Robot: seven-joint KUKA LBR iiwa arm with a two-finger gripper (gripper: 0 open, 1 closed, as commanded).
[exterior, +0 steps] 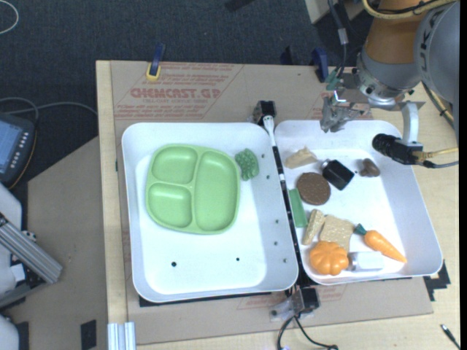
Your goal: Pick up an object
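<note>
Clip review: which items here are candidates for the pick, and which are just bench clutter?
Candidates, in the right bin below the gripper:
toy carrot
toy pumpkin
brown round patty
small black block
crackers

Lying about:
green divided plate in the left bin
green broccoli-like toy beside it
yellow clamp

We found a divided plate in the left bin, broccoli at its right. In the right bin, a pumpkin lay near, a carrot rightward.
</note>
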